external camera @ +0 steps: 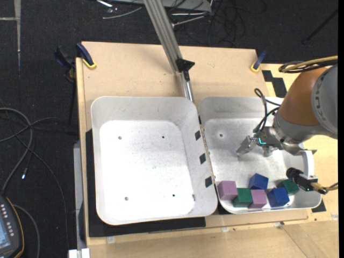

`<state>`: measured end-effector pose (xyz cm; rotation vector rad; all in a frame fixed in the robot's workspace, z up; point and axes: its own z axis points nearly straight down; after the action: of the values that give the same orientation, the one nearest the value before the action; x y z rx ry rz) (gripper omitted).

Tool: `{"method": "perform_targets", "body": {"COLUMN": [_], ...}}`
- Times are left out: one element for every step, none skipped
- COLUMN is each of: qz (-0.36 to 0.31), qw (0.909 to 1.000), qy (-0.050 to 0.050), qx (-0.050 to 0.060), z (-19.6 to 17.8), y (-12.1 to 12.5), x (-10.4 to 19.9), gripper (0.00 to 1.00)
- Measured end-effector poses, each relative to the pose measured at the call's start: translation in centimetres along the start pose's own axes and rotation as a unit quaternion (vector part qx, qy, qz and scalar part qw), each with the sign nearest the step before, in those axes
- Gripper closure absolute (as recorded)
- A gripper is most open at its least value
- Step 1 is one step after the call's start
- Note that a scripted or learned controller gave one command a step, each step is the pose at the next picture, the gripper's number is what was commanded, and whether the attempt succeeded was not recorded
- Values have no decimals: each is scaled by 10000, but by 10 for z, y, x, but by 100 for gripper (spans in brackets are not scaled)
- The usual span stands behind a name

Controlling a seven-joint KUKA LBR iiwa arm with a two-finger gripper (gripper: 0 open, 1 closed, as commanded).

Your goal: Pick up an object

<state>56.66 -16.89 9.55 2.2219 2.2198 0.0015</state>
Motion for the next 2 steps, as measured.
{"method": "perform_targets", "body": {"qz": [0,0], "qw": [10000,10000], "qy": [0,0], "qx": [0,-1], "z": [0,0], "y": [0,0], "x": [0,0], "gripper": [0,0]}}
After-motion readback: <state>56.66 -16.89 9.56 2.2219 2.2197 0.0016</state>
